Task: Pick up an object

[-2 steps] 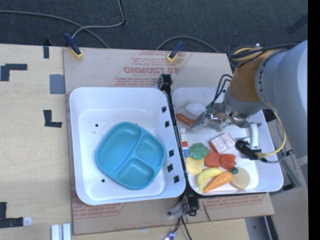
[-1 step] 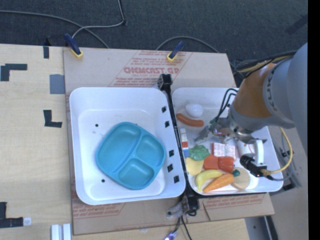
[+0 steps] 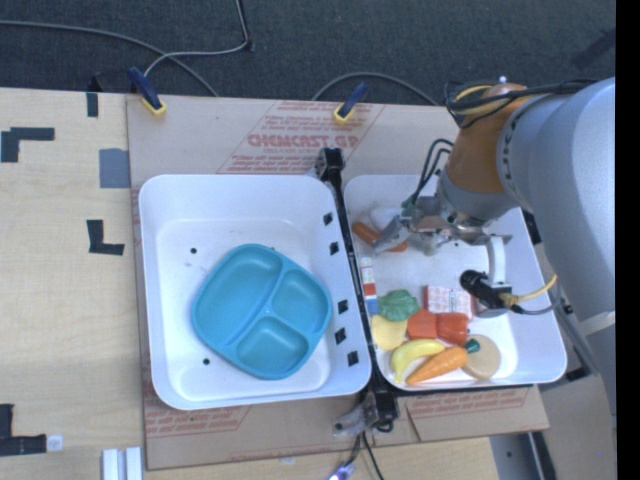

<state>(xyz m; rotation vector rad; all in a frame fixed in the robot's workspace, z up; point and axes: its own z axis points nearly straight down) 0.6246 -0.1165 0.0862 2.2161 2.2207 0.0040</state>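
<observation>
The tool point(image 3: 405, 230) hangs low over the far part of the right bin point(image 3: 540, 353), beside an orange piece point(image 3: 365, 234); whether it is apart or together, I cannot tell; best descend squarely, centred on that piece, clear of the heaped toy food point(image 3: 430, 333) nearer.
</observation>
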